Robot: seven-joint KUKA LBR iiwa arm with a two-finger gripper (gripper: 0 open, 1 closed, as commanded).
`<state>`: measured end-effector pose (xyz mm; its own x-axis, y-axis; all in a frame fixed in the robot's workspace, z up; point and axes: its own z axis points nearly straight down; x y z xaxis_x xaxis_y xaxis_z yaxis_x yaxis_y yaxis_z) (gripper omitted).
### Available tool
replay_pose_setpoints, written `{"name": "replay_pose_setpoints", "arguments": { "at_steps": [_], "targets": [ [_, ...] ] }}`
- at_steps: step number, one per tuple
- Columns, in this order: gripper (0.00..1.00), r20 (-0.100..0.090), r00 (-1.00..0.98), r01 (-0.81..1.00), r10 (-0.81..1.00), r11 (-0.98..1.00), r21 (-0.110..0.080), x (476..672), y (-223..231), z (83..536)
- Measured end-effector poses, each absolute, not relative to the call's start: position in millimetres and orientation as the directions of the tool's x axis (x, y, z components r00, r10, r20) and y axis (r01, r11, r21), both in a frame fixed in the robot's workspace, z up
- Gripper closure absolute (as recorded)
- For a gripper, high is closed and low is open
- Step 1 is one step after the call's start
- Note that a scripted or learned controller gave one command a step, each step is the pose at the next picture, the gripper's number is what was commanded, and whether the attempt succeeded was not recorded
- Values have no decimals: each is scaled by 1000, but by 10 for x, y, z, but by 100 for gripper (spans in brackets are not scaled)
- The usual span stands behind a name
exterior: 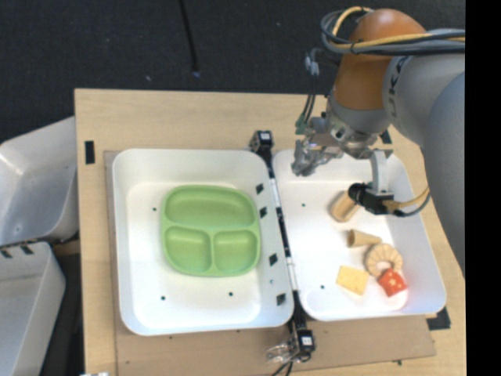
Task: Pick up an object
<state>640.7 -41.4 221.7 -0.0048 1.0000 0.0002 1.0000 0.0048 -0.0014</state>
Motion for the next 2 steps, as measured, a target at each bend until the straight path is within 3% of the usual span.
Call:
{"name": "replay_pose_setpoints", "arguments": {
  "at_steps": [2],
  "targets": [
    [100,1,-7,1000,1000,7,-1,6105,659,2233]
  ]
}}
